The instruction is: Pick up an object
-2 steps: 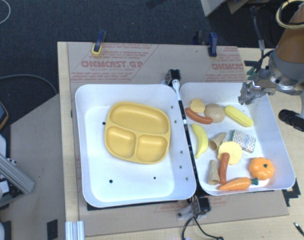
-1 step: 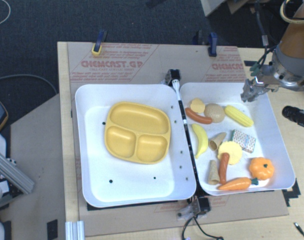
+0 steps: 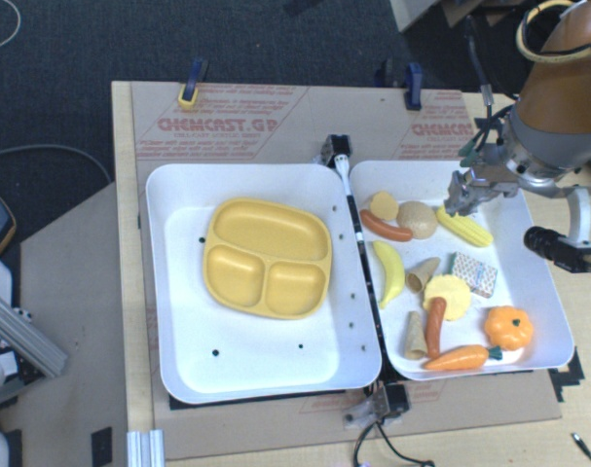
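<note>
At the bottom right of the frame, in the right bin [image 3: 558, 309], a carrot [image 3: 457, 359] lies along the near wall, with an orange pumpkin [image 3: 509, 327] just beside its tip; a red sausage [image 3: 434, 323] stands nearly on end above the carrot, touching a pale yellow round piece [image 3: 451, 296], and a tan stick [image 3: 415, 333] lies left of the sausage; a little higher sit a small checked packet [image 3: 473, 275] and a brownish cone-shaped piece [image 3: 422, 272]; a banana [image 3: 390, 271] curves along the bin's left side, near the divider; farther up lie a hot dog [image 3: 386, 226], a potato [image 3: 418, 219] touching it, and a small yellow-orange piece [image 3: 382, 203] at the hot dog's upper end; a corn cob [image 3: 464, 228] lies tilted to the right of the potato. In the lower left, the left bin [image 3: 178, 358] carries a yellow divided plate [image 3: 267, 258], set toward its upper middle. At the upper right, the tool [image 3: 461, 200] hangs over the corn cob's upper end, at or just above it; whether its fingers stand wide or narrow cannot be told, and nothing is seen between them; the grey arm [image 3: 553, 115] with its orange band reaches in from the right edge. Beyond the bins, the tabletop [image 3: 276, 115] shows red lettering, and a yellow clamp [image 3: 190, 88] and a blue clamp [image 3: 413, 86] grip its far edge.
</note>
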### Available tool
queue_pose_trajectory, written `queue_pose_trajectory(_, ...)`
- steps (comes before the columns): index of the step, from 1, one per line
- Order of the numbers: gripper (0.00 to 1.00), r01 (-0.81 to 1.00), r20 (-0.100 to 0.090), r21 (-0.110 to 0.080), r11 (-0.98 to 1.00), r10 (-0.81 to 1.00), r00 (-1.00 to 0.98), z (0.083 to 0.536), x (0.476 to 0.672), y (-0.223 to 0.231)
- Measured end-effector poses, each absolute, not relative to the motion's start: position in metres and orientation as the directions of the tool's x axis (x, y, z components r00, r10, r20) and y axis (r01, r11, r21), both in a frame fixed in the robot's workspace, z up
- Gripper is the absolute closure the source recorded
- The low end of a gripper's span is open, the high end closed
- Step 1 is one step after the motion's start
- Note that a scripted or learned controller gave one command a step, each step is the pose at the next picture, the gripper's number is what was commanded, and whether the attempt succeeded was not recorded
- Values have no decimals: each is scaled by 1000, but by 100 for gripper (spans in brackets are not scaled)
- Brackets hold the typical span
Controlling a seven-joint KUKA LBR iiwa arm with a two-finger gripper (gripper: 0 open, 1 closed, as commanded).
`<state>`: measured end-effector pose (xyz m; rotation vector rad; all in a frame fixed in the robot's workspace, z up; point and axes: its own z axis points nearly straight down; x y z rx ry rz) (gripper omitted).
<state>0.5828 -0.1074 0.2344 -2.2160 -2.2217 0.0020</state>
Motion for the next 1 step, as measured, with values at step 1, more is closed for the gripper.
queue_pose_trajectory(1,100,1000,2,-4,2,1000,-2,222,554,-64)
